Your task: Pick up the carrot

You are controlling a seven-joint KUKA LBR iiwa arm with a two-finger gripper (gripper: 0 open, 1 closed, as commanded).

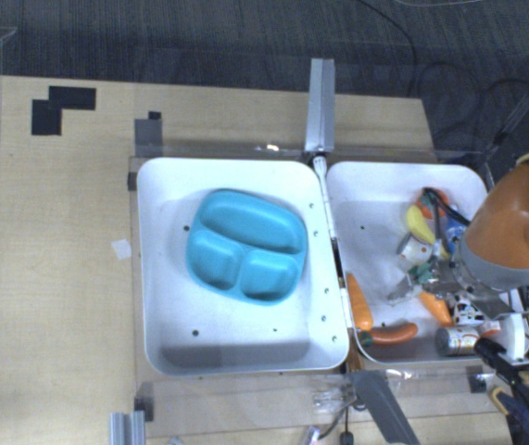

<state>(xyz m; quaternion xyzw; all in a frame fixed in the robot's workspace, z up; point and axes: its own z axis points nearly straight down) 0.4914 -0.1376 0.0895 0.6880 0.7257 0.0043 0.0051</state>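
From the camera above the desk point(51, 276), two white bins sit side by side: the left bin point(167, 341) holds a blue divided plate point(245, 244), and the right bin point(375, 188) holds a scatter of toy food. The carrot point(359, 304) lies along the right bin's wall at about nine o'clock, slim and orange, running from twelve toward six, with a red sausage point(394, 333) just beside its lower end at about four o'clock. A banana point(419, 221) rests toward the bin's one o'clock. The arm point(514, 230) reaches in from three o'clock, and the pincer point(435, 290) hangs low over the clutter near a second orange piece point(435, 308); whether it is open or closed I cannot tell. The carrot looks light, stiff and smooth, likely slippery, so a grip across its thicker middle seems safest, though the wall crowds one side.
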